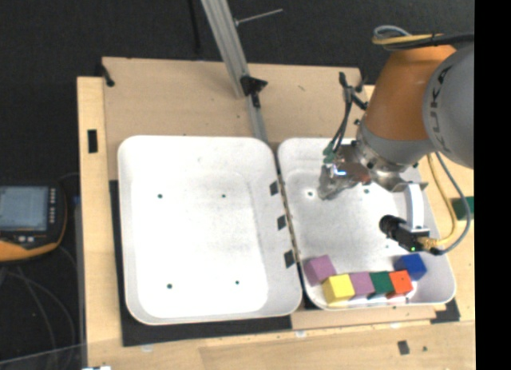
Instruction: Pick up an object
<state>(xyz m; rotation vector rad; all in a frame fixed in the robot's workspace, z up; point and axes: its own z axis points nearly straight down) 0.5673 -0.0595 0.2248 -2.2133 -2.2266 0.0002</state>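
Several small blocks lie along the near edge of the right bin (307,153): a purple block (319,268), a yellow block (338,288), a lilac block (362,283), a green block (381,283), an orange block (400,282) and a blue block (412,265). My gripper (330,187) hangs over the far left part of the right bin, well behind the blocks. Nothing shows between its fingers. The arm's grey and orange wrist covers the bin's far right corner.
The left bin (200,224) lies beside the right one, with a row of black clips (281,220) along their shared edge. A metal pole (227,37) slants up from the bench's back. A handheld device (28,215) rests off the bench at left.
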